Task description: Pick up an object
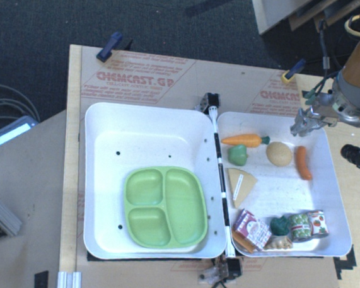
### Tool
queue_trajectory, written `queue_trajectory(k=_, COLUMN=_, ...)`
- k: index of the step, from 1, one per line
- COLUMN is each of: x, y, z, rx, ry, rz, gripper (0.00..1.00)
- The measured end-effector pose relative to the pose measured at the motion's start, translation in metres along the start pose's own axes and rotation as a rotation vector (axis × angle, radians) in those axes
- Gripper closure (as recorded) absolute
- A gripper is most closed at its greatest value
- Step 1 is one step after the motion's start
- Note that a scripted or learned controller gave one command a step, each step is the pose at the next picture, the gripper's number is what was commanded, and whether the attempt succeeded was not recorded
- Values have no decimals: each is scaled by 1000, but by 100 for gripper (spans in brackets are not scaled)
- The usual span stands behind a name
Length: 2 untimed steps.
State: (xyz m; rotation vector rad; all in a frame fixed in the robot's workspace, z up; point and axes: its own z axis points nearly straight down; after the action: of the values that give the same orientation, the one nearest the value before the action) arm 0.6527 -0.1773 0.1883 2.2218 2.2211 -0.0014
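At the near edge of the right bin (341, 216) sit a small red-and-white packet (251, 230), a dark green lump (280, 226) and a green-and-red pouch (307, 225). Farther back lies an orange carrot (242, 140), long axis across the bin, green tip toward the right, beside a green pepper (238, 154), a tan potato (280, 153), a reddish sausage (303, 163) and a pale cheese wedge (241, 185). The left bin (102, 164) holds a green divided tray (164, 206). The gripper (304, 124) hangs over the right bin's far rim with nothing between its fingers; whether it is released or clenched I cannot tell.

Single fixed camera above bench (173, 82), looking down at slant on both bins (105, 133).
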Motion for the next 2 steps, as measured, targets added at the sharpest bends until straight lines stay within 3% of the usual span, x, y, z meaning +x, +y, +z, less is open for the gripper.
queue_trajectory(k=1, x=-24, y=-65, z=40, rx=0, ry=0, rz=0, gripper=100)
queue_trajectory(k=2, x=-26, y=-83, z=-5, rx=-3, ry=-1, rz=1, gripper=100)
